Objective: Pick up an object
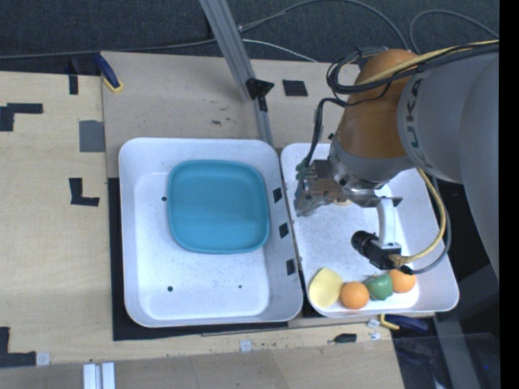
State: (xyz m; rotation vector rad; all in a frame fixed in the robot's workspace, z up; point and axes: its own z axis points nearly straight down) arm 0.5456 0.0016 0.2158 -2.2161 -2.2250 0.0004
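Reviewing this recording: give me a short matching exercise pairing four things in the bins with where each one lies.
Things:
1. blue plate
2. yellow fruit
3. green object
4. gripper

Places:
A. near edge of the right bin, leftmost of the row
B. middle of the left bin
C. over the right bin's left side, near the divider
D. between two orange fruits

Pairs: 1-B, 2-A, 3-D, 4-C

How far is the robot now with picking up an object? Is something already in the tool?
Done: the arm has reached over the right bin. In hand: nothing that I can see; the tool sits near that bin's left wall, apart from the objects. Left: the whole pick. The yellow piece, the two orange balls and the green item lie along the bin's front edge. The blue plate rests in the left bin.
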